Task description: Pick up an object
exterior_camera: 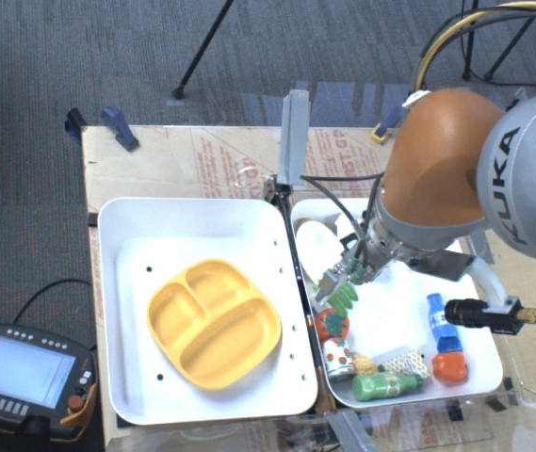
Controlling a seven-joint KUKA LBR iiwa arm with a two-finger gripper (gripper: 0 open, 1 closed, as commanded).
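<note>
Pick-up seemingly mid-grasp and unconfirmed: tool (335,281) low in the right bin (479,281) at a green ridged toy (344,297), clenched or released impossible to tell, toy not clearly lifted; yellow divided plate (214,322) untouched in the left bin (121,252).

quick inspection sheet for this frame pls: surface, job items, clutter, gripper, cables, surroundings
Surface: bench bearing left bin and right bin, side by side.
Job's things: in right bin, green ridged toy, red toy, green bottle, blue bottle, orange piece.
Clutter: yellow divided plate in left bin.
Grippers: gripper low over right bin's left side, by the green ridged toy; grasp unclear.
Cables: yellow hose behind arm.
Surroundings: teach pendant lower left, tripod leg on carpet.
</note>
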